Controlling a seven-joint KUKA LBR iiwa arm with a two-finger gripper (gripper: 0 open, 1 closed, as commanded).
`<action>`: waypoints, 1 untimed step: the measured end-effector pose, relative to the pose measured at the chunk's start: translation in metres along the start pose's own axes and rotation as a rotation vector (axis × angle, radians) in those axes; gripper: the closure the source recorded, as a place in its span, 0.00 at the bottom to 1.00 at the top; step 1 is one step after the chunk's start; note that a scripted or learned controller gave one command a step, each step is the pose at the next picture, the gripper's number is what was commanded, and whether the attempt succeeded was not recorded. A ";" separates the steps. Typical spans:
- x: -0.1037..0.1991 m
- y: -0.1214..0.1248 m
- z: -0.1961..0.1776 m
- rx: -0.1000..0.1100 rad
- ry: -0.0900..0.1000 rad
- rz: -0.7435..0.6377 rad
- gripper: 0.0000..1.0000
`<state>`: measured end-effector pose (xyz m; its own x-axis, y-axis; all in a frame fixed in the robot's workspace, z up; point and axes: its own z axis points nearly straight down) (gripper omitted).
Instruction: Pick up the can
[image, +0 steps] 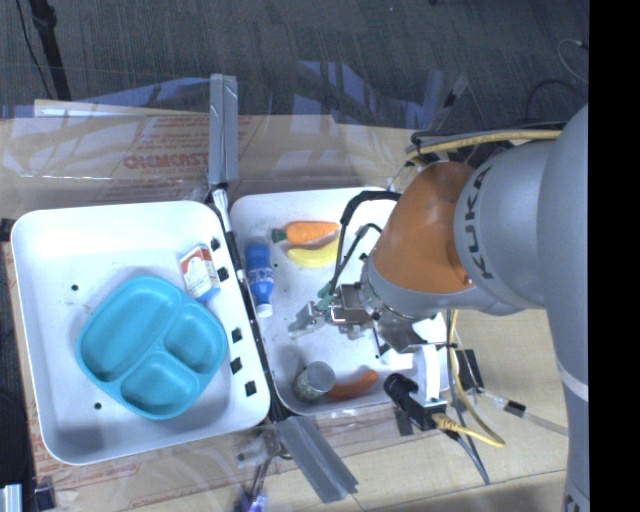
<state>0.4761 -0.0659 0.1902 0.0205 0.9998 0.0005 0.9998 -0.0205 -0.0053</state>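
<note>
Camera view shows the can (314, 381) standing upright near the front edge of the right bin (262, 213), at about seven o'clock of that bin's floor, its open silver top facing up. Just beside it, at its three o'clock, lies an orange carrot-like piece (352, 384), close enough that I cannot tell whether they touch. The bin's front wall runs just past the can at six o'clock.

The pincer (308, 318) hangs at the can's twelve o'clock, near but apart from it, with nothing between its fingers; whether they stand apart or together I cannot tell, as the metal tips blur into the white floor. Farther off, at the bin's eleven to twelve o'clock, lie a blue bottle (260, 275), a banana (312, 257) and a carrot (310, 232). The left bin (60, 420) carries a blue divided plate (152, 346) and a small carton (198, 272).

The risks, as I judge them: the can sits crowded between wall and orange piece, so a descending finger may land on the rim or the neighbour and tip the can over. A smooth round wall may slip out of a shallow or off-centre pinch. The bulky wrist could also foul the bin's front wall on the worktop.
</note>
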 end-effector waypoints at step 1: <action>0.000 0.000 0.000 0.000 0.000 0.000 0.00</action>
<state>0.4762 -0.0657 0.1903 0.0208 0.9998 0.0005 0.9998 -0.0208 -0.0049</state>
